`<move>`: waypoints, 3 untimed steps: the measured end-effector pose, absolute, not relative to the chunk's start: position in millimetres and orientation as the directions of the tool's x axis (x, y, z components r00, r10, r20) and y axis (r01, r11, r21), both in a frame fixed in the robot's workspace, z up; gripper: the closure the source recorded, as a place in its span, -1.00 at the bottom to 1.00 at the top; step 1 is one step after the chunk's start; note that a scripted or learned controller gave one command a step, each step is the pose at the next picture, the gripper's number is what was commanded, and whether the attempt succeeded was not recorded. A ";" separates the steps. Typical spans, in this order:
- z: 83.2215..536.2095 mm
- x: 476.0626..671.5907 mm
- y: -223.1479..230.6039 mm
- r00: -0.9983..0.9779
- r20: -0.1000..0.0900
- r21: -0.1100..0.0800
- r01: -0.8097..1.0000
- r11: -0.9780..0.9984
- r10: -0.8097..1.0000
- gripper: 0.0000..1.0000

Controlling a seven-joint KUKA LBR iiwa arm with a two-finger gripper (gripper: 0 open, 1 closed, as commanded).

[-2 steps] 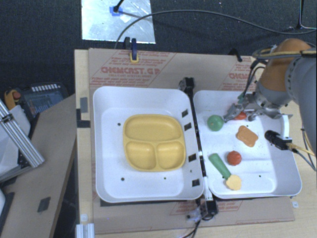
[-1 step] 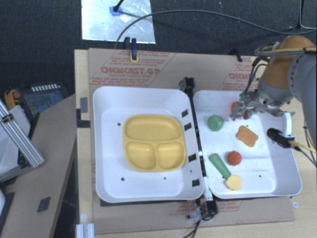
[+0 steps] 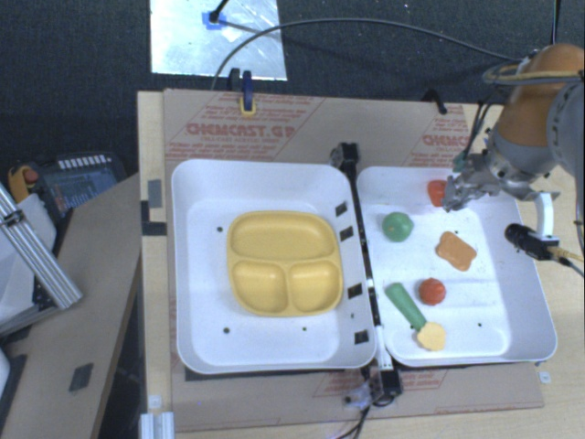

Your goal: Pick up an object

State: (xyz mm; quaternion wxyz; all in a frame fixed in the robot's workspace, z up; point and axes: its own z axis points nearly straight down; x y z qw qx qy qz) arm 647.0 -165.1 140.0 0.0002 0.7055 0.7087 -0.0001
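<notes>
- The gripper [image 3: 454,199] is low over the right bin [image 3: 526,291], near its 12 o'clock edge, and the arm [image 3: 539,108] reaches in from 2 o'clock.
- The gripper is just beside a small red object [image 3: 437,191] on its 9 o'clock side; whether they touch, I cannot tell, and how the gripper stands, wide or narrow, I also cannot tell.
- In the same bin lie a green ball [image 3: 397,226] at 10 o'clock, an orange block [image 3: 456,251] near the middle, a red ball [image 3: 431,291] below it, and a green stick with a yellow end [image 3: 413,315] at 7 o'clock.
- The left bin [image 3: 196,245] carries a yellow divided tray [image 3: 283,262] in its middle.
- Both bins rest on the table [image 3: 274,126].
</notes>
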 end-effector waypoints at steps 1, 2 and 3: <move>188.2 643.3 -171.4 -0.001 -0.002 0.006 1.000 0.001 1.000 1.00; 251.4 643.3 -165.1 -0.006 -0.002 0.009 1.000 0.006 1.000 1.00; 257.2 648.1 -106.7 -0.010 0.001 0.004 1.000 0.010 1.000 1.00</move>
